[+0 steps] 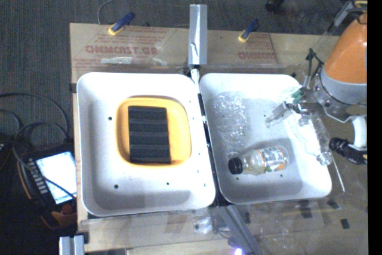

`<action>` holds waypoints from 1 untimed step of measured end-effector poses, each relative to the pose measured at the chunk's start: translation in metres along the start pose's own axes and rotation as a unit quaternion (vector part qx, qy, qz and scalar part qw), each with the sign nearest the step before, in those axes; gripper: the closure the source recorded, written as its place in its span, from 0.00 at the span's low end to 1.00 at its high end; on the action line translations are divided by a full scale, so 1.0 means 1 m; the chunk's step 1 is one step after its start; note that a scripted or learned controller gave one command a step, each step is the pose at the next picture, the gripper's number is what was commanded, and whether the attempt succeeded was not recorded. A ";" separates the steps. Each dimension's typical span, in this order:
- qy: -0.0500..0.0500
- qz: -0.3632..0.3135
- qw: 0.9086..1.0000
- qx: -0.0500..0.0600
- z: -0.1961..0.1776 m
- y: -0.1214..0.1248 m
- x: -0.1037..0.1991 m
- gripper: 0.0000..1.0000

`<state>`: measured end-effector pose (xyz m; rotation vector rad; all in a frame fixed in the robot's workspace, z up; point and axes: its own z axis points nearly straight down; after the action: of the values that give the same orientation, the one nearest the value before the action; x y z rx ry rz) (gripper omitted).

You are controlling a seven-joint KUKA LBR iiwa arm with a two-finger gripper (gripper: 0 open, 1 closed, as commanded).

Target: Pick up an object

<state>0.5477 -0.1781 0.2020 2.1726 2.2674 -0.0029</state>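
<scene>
A clear plastic bottle is seen lying on its side in the right bin, near that bin's front edge, its long axis running left to right and its dark cap toward the divider. A crumpled clear wrapper lies behind it. In the left bin a yellow sponge with a black ribbed pad is centred. The hand is placed over the right bin's right side; whether it is apart or together cannot be told.

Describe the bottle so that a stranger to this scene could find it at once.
Look in the right bin, near its front wall. The bottle lies there on its side, black cap pointing left. Unlike the crumpled clear plastic behind it, it holds yellowish liquid and carries a label.
</scene>
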 end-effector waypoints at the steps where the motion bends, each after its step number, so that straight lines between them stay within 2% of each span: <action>1: 0.000 0.000 1.000 0.000 0.000 0.000 0.000 0.00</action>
<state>0.5476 -0.1782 0.2020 2.1730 2.2672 -0.0033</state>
